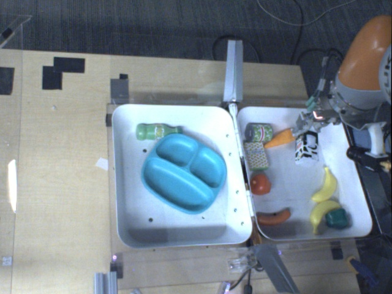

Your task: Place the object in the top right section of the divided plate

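Your pale wooden bench (55,182) sits against dark carpet (153,11). The blue divided plate (184,171) lies in the left bin (177,234). The gripper (310,116) hovers over the right bin (355,225), above a carrot (279,139); you cannot tell its grip.

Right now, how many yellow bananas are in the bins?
2: one curved yellow plastic banana in the right white bin, the other yellow banana just below it, touching a teal block.

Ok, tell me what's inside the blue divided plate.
All three sections of the blue plate show bare blue, nothing in them. It lies in the left bin, with a green bottle beside it, outside its rim. What lies under the plate is covered.
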You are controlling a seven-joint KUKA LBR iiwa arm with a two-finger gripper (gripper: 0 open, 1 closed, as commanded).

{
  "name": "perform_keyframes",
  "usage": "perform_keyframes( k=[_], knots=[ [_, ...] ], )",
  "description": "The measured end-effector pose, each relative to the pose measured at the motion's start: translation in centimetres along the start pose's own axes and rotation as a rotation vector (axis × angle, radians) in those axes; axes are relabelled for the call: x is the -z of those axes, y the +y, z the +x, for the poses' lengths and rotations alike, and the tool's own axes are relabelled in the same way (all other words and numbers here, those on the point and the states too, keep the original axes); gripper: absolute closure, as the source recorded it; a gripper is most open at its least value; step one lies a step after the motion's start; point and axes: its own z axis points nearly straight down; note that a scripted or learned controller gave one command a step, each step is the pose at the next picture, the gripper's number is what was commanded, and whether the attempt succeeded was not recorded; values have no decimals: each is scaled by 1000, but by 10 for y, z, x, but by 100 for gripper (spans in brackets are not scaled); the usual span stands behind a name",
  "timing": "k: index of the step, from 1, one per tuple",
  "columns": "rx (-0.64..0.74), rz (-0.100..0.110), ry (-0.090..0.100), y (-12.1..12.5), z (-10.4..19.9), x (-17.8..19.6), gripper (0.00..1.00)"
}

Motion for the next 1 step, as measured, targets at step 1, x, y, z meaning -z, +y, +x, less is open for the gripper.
perform_keyframes(
  k=[1],
  knots=[
    [1,0,2,37,96,12,100]
  ],
)
